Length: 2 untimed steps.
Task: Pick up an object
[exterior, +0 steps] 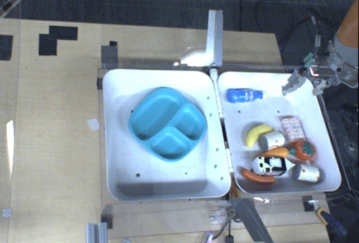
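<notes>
Two bins [112,124] | arm cut off right | fingers [292,85] spread, holding nothing | toys overlapping

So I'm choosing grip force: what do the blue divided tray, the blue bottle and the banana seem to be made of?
Blue divided tray: probably moulded plastic, smooth with a soft sheen and rounded compartments. Blue bottle: likely plastic, with faint highlights; too small to be sure. Banana: even yellow and matte, so perhaps a plastic or foam toy.

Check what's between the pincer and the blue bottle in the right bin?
Bare white bin floor only, in the camera view. The pincer sits at the bin's upper right; the blue bottle lies leftward.
</notes>
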Tool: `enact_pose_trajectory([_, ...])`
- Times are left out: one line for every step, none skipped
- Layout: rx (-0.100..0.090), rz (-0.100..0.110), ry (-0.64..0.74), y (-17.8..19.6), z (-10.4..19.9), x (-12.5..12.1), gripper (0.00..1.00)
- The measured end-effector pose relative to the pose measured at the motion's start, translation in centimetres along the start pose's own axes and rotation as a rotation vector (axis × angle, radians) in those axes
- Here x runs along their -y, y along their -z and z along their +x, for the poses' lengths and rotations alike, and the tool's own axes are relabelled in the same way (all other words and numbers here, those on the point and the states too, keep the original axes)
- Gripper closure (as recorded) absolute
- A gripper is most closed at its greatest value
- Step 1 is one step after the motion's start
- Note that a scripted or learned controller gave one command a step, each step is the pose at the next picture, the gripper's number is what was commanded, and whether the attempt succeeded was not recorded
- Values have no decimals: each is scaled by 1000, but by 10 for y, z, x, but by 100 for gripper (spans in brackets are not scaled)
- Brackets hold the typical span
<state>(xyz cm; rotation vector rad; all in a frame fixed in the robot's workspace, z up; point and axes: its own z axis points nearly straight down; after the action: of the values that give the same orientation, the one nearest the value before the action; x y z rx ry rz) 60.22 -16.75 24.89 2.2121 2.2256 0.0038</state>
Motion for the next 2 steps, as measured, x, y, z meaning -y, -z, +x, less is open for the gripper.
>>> enact_pose_trajectory([3, -15, -191, -144, -2, 49, 0])
enact_pose_trajectory([7, -23, -190, -132, -2, 47, 100])
